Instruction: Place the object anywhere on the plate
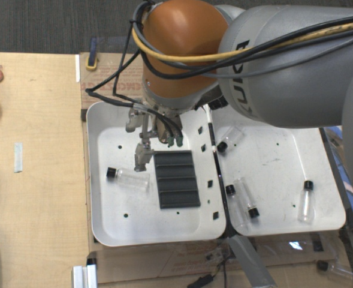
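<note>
Gripper (144,158): spread or closed, cannot tell; poised low in the view's left-hand bin (98,221), near clear capped vial (127,179) and just beside black ribbed plate (177,180). Risks: vial rolling away on contact; glancing grasp; vial rolling off plate on release. Arm (284,65) reaching from right, wrist pointing down.

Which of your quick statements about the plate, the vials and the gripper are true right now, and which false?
1. The black ribbed rectangular plate lies in the left-hand white bin. True.
2. A clear plastic vial with a black cap rests on that plate. False: it lies on the bin floor beside the plate.
3. The gripper hangs over the left-hand bin. True.
4. The right-hand white bin holds no vials. False: three black-capped clear vials lie there.
</note>
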Available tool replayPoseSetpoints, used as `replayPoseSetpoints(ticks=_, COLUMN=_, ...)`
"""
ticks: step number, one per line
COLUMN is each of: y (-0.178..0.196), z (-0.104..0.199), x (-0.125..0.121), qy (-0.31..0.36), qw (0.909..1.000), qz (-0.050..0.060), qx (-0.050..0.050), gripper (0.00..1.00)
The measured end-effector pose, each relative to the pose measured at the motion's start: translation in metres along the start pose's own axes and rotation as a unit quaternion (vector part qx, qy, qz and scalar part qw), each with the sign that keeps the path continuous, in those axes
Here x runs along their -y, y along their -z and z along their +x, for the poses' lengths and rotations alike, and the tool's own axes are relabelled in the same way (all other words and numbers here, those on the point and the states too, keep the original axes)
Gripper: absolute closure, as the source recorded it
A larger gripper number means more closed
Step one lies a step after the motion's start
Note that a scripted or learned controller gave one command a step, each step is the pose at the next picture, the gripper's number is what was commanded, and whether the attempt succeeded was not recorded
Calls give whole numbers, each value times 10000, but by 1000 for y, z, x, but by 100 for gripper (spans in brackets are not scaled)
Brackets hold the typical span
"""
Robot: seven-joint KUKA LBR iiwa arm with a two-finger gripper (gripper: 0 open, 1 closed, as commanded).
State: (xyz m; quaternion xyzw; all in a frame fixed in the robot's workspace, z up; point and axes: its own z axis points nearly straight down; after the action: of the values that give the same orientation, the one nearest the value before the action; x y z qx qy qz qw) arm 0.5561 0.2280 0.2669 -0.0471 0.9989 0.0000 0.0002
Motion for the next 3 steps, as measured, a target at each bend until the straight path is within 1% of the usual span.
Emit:
replayPoseSetpoints(ticks=1, y=9, z=-1, x=1, qy=-18, qw=10000, qz=-4, qx=10, gripper=100)
replayPoseSetpoints(ticks=2, y=9, z=-1, x=1, qy=-19, qw=10000, qz=-4, qx=10, gripper=0)
replayPoseSetpoints(ticks=3, y=18, z=-3, x=1, qy=-34, qw=10000, qz=-11, qx=23, gripper=100)
